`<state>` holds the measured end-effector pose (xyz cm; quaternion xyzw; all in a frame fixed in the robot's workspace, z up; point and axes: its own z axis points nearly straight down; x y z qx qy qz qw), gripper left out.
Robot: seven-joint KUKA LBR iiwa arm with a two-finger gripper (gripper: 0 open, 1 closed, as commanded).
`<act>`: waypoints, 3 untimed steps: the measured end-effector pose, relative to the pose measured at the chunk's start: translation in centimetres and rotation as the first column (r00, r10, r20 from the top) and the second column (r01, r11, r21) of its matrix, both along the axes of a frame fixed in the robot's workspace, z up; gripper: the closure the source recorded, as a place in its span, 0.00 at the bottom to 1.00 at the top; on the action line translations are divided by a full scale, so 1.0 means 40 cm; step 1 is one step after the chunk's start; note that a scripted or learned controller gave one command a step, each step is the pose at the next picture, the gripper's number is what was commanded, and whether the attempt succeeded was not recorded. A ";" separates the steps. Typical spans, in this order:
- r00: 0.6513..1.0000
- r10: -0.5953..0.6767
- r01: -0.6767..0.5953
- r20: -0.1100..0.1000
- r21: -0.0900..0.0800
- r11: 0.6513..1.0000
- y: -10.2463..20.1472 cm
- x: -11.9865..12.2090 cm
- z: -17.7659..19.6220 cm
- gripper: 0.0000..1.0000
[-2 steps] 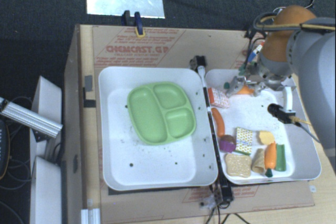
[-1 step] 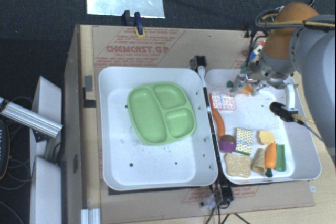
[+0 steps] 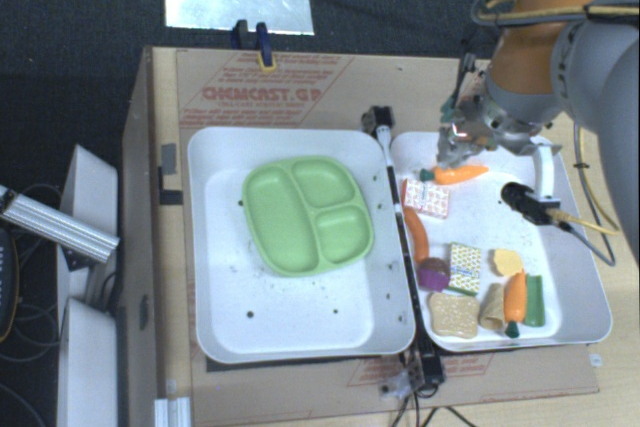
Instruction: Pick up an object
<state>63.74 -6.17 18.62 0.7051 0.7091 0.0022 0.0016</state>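
My gripper [image 3: 451,152] hangs low over the far left part of the right bin [image 3: 580,245], right beside the left end of a small orange carrot [image 3: 463,174]. Whether it touches the carrot I cannot tell. Just in front lies a patterned packet [image 3: 428,199], with a red-orange sausage [image 3: 416,233] along the bin's left wall. Nearer the front are a purple piece [image 3: 434,272], a patterned square [image 3: 465,267], a yellow piece [image 3: 507,262], a second carrot [image 3: 514,295], a green cucumber [image 3: 535,301] and a bread slice [image 3: 454,315].
The left bin [image 3: 225,315] holds a green divided plate [image 3: 308,215]. A black clamp [image 3: 379,121] sits at the far end of the divider between the bins. A black and white fitting [image 3: 530,198] on the arm juts over the right bin.
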 end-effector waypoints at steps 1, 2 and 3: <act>1.000 -0.001 0.001 -0.002 -0.001 1.000 -0.002 -0.002 -0.003 0.00; 1.000 -0.002 0.002 0.009 -0.004 1.000 -0.178 0.081 -0.218 0.00; 1.000 0.004 -0.004 0.018 -0.003 1.000 -0.172 0.090 -0.181 1.00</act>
